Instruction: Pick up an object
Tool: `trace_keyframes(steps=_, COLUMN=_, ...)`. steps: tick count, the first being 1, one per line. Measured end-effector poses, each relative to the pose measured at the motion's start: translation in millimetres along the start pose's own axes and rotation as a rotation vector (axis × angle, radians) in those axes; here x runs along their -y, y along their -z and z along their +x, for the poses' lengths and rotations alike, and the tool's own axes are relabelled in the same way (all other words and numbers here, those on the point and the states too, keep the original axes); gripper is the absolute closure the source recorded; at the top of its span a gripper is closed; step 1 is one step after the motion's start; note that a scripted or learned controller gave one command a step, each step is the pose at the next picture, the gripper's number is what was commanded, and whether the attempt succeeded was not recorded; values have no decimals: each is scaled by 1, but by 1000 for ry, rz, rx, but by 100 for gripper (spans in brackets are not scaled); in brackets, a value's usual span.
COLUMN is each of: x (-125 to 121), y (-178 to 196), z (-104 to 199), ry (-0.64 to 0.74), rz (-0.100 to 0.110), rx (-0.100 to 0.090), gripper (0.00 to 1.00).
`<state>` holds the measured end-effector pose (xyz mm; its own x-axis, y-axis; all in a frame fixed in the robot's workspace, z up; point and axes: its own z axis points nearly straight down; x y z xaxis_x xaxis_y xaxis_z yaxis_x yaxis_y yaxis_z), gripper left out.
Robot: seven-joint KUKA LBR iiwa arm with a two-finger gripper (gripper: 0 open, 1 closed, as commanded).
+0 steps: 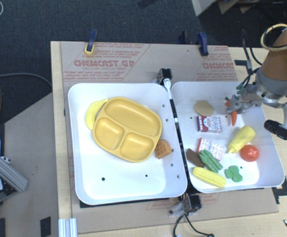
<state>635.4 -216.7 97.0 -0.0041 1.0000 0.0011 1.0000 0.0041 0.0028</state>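
My gripper [235,107] hangs over the back of the right bin [271,179], near its far right part. A small orange carrot [233,118] sits upright between its fingers, tip pointing down, and the gripper is shut on it. Just below it lie a yellow mustard bottle [241,138] and a red tomato [249,153]. Left of the gripper rest a tan round piece [203,107] and a red-and-white packet [210,124].
The right bin also holds a second packet [210,146], green beans [210,160], a corn cob [208,177], a green piece [233,173] and a brown piece [193,157]. The left bin [119,181] holds a yellow divided tray [126,130] and a brown pastry [163,148].
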Motion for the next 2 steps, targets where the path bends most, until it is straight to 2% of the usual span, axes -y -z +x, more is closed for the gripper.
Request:
trace_keyframes(steps=1, x=-4, y=44, z=-2, ry=-4, rz=-4, rx=4, gripper=100)
trace_keyframes(steps=2, x=-6, y=107, z=4, ry=-3, rz=-6, rx=4, gripper=100)
